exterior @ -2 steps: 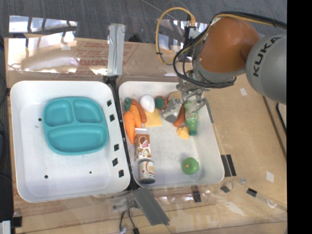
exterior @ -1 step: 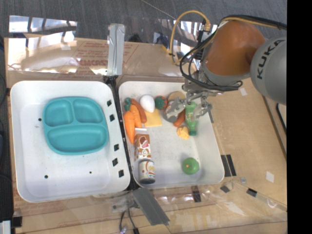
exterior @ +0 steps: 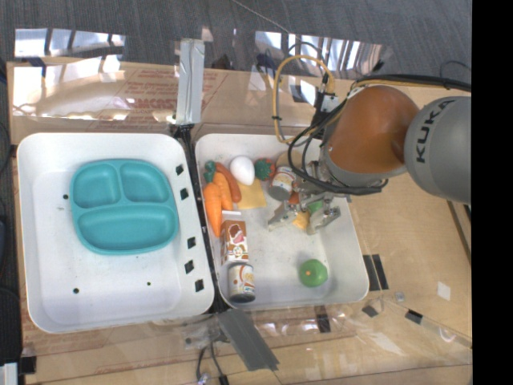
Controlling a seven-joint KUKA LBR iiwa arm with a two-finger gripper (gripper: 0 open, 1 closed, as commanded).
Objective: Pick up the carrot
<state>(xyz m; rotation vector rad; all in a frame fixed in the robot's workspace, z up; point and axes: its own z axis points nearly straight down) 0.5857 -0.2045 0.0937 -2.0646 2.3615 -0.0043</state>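
Green apple (exterior: 313, 273) sits nearest, right bin's (exterior: 353, 283) near end. Carrot (exterior: 213, 204) lies left of gripper (exterior: 303, 212), long axis near-far along the bin's left wall. Grip state: cannot tell.

The arm (exterior: 417, 139) is cut off at the right edge. Its orange band (exterior: 365, 131) hides part of the right bin (exterior: 353, 271). The pincer (exterior: 300, 215) stands among small items too cluttered to identify; its finger state is indistinct.
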